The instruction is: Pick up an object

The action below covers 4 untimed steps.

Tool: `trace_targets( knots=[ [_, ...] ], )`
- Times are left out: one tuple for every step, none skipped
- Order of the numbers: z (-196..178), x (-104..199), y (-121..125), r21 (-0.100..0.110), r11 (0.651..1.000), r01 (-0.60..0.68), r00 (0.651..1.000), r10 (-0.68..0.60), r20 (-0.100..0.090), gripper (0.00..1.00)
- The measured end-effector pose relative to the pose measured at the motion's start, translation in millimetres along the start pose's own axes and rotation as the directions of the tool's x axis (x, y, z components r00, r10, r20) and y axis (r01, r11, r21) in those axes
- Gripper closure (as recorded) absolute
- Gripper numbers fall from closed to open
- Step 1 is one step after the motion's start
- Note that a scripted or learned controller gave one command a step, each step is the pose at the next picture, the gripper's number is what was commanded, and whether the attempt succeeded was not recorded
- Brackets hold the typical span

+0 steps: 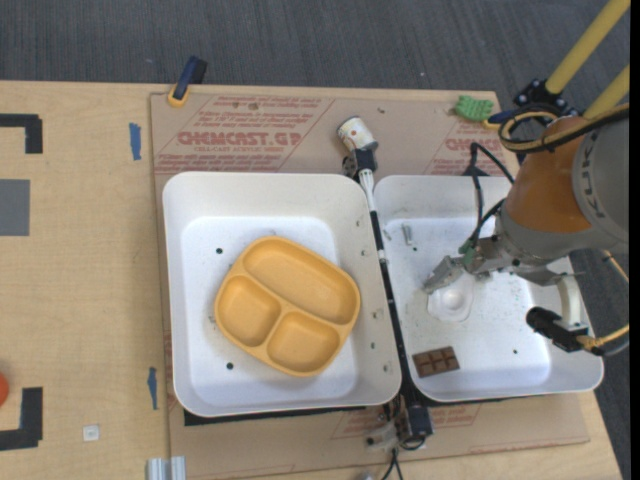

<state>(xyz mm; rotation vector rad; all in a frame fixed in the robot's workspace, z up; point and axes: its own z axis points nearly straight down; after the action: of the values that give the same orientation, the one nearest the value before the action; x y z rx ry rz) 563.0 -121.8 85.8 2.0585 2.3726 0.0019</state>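
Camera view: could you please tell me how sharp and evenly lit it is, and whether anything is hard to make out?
In the camera view, lighting is soft and even; the yellow three-compartment plastic tray and small brown rectangular block are crisp. The pale round object barely stands out against the right white bin, and the gripper above it looks slightly soft.

We note a blue-and-yellow clamp [187, 79] and a green clip [474, 108] at the cardboard sheet's [260, 133] top corners. Blue tape strips [135, 140] mark the wooden bench [70, 268]. Yellow poles [592, 36] cross at upper right.
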Motion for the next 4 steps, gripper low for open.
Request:
trace_targets(
  knots=[
    [0, 26, -40, -0.001, 0.985, -0.175, 0.985, 0.175, 0.0, 0.0],
    [0, 39, -78, -0.001, 0.949, -0.315, 0.949, 0.315, 0.0, 0.0],
    [0, -19, -50, -0.002, 0.714, -0.7, 0.714, 0.7, 0.001, 0.0],
    [0, -41, -4, -0.001, 0.787, -0.617, 0.787, 0.617, 0.001, 0.0]
  ],
)
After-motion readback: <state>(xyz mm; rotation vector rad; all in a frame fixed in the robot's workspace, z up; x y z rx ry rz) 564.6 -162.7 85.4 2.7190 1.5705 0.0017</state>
